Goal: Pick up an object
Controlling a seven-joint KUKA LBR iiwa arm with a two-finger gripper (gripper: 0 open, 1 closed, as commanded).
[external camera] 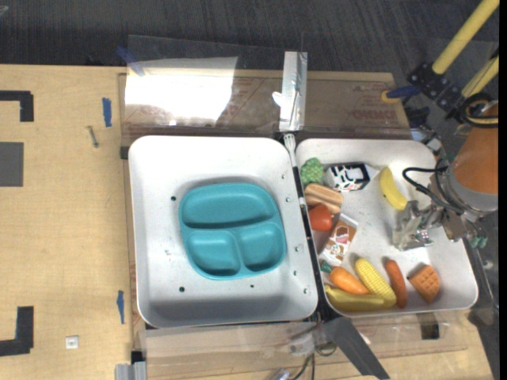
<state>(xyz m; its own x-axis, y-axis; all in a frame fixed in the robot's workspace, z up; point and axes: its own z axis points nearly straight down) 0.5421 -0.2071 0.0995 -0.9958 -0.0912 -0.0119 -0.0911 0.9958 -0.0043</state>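
My gripper (413,228) hangs low over the right bin (455,301), right of its middle, above bare white floor. A yellow banana (392,188) lies just up and left of it. Below it are an orange waffle-textured piece (425,282), a red sausage-shaped toy (396,282) and a corn cob (374,278). Along the bin's left side lie a green broccoli (311,170), a black-and-white item (348,176), a bun (322,196), a red tomato (321,218), a small carton (338,242), a carrot (346,279) and a second yellow piece (352,298). I see no toy caught in the gripper.
The left bin (150,212) holds a teal divided tray (232,229). The arm's orange band (482,161) sits over the right bin's right rim. A metal divider post (292,93) stands behind the two bins, and yellow-and-black gear (463,38) stands at the upper right.
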